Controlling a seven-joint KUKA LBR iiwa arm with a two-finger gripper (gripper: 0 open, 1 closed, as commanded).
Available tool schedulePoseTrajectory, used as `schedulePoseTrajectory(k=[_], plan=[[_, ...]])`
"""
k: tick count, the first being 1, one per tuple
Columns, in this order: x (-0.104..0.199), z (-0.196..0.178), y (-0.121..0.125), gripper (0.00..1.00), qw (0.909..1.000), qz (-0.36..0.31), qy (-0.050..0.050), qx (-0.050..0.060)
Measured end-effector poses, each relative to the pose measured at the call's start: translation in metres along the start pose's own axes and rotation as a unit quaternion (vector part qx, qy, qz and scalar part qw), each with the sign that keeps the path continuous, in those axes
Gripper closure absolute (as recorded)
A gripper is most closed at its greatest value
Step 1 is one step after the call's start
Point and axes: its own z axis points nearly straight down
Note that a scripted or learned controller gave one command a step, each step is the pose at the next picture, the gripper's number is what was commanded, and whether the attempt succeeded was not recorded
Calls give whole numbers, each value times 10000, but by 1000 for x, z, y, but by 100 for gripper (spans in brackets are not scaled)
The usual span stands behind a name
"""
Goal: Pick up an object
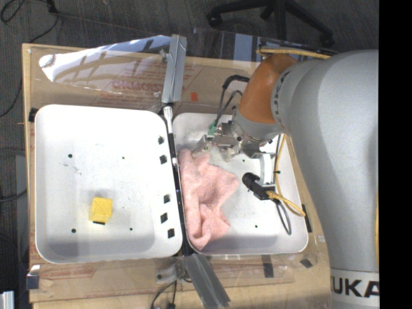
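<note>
A crumpled pink cloth point(205, 197) lies along the left side of the right bin point(283, 237), reaching from the bin's middle down to its near wall. My gripper point(215, 142) hangs low over the far part of that bin, right at the cloth's upper end; whether it touches the cloth I cannot tell. A small yellow block point(101, 210) rests in the near left part of the left bin point(58, 127), far from the gripper.
The grey arm with its orange band point(264, 95) covers the right bin's right side. A metal divider point(172, 172) with black clips runs between the two bins. The bench's cardboard edge point(116, 76) lies beyond them.
</note>
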Motion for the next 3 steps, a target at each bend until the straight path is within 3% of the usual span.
schedulePoseTrajectory(k=[1,2,3], plan=[[1,-7,0,100,10000,-28,3,32],[-50,-1,48,100,9960,-896,1,4],[-7,-101,45,100,9979,-652,-3,-3]])
